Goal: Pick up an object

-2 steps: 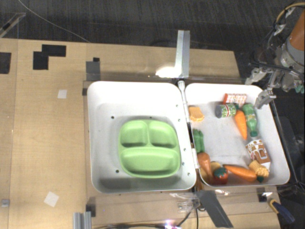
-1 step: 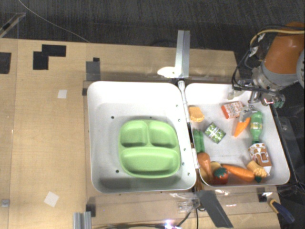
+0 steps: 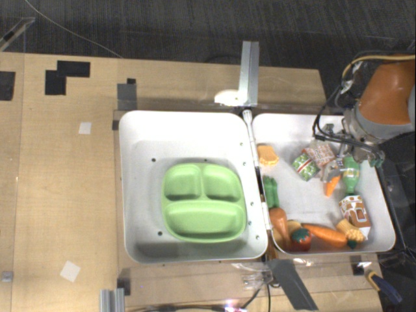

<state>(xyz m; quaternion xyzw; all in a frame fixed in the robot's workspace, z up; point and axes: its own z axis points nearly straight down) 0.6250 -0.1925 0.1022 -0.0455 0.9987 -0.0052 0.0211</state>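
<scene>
The right bin (image 3: 377,242) holds several toy foods. A crinkled snack packet (image 3: 311,159) lies near its middle, with a small orange carrot piece (image 3: 331,186) and a green bottle (image 3: 351,177) just right of it. My gripper (image 3: 340,160) hangs low over the bin's upper right, between the packet and the bottle, under the arm's orange band (image 3: 389,97). A printed carton (image 3: 355,212), a long carrot (image 3: 324,234), a red tomato (image 3: 299,240), a brown sausage (image 3: 278,218), a green vegetable (image 3: 270,190) and a yellow block (image 3: 267,155) lie around the bin.
The left bin (image 3: 140,142) holds a green divided plate (image 3: 204,201). A metal post (image 3: 249,70) stands behind the wall between the bins. Black cables (image 3: 328,112) loop beside the wrist. The wooden bench (image 3: 58,194) stretches to the left.
</scene>
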